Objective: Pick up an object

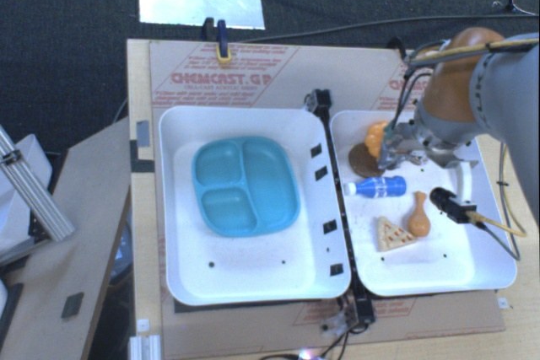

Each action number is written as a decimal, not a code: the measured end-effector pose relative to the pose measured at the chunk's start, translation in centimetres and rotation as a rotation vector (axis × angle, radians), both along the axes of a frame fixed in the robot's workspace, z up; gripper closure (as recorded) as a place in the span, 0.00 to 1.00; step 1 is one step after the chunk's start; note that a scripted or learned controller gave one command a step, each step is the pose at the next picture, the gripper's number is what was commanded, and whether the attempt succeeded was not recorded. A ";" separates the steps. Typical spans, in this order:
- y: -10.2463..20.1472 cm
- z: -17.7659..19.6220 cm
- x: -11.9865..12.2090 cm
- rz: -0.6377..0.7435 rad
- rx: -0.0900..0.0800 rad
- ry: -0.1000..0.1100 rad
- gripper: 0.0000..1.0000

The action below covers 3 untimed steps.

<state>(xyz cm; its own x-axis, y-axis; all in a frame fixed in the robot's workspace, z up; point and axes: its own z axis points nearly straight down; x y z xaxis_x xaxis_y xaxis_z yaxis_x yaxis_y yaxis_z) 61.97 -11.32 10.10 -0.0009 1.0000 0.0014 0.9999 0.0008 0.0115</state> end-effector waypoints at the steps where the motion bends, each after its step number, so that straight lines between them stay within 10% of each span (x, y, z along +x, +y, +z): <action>1: 0.1 6.3 -0.4 0.003 -0.002 0.005 1.00; 3: 1.6 16.9 1.3 0.006 -0.002 0.004 1.00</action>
